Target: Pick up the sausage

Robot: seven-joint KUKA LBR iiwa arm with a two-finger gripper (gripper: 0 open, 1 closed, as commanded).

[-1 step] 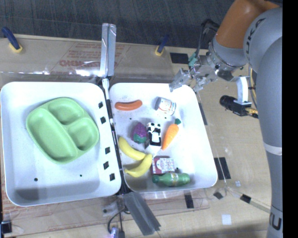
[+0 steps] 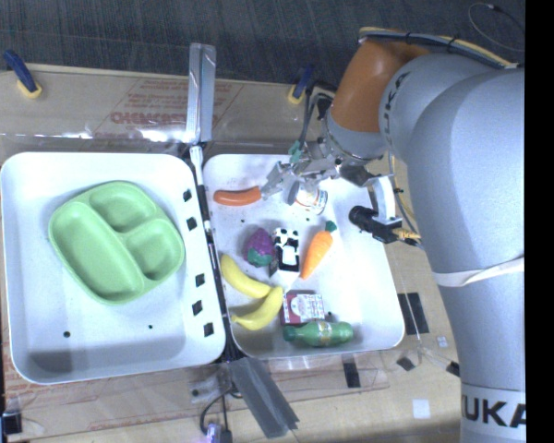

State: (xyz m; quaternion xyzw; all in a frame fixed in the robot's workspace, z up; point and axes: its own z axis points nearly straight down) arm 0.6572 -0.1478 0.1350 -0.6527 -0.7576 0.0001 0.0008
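Hovering my pincer, whose spread I cannot tell, just right of the orange-red sausage, lying left-right.

Bright, even overhead light; soft shadows, mild glare, slightly soft focus.

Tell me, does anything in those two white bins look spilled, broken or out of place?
Nothing stands out. The right bin holds a loose scatter of toy food: sausage, carrot, bananas, green bottle. None looks damaged or spilled. The green divided plate lies flat in the left bin.
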